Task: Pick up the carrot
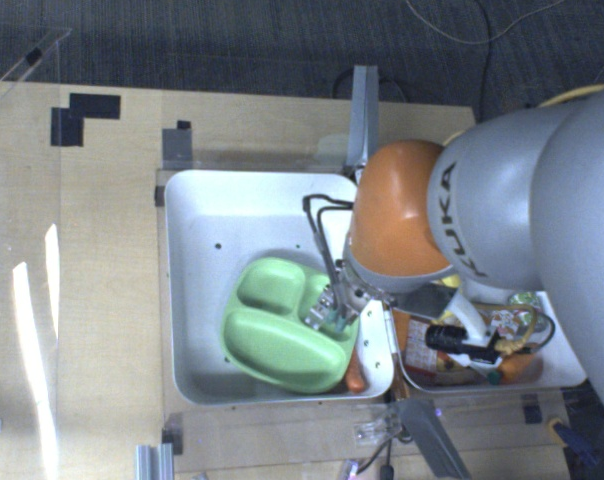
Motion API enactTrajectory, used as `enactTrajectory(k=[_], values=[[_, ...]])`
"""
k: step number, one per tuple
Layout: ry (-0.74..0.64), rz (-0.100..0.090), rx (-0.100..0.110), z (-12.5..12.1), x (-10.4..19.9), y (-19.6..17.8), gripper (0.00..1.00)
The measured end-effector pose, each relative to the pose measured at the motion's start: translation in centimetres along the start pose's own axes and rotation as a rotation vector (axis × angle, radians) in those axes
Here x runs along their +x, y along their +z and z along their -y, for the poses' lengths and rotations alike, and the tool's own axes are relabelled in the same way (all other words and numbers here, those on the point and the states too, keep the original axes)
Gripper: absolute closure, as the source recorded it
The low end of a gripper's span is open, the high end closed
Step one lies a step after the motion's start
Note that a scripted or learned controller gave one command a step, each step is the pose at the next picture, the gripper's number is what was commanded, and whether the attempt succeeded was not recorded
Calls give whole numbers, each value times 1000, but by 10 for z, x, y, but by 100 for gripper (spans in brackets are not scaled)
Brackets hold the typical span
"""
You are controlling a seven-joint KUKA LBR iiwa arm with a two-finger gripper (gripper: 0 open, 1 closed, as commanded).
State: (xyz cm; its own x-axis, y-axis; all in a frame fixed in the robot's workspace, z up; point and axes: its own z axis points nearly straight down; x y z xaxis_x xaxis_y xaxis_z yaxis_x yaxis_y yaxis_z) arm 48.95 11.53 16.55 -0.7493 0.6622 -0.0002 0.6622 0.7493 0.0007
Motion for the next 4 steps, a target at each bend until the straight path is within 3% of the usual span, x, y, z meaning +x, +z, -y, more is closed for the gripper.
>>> enactTrajectory(k=[1, 2, 3, 4], values=[[-5, 1, -2, -2, -1, -9, 100], [-432, 2, -3, 15, -12, -18, 100], [246, 1, -1, 11, -7, -18, 100], [-26, 1, -1, 62, -54, -17, 100]])
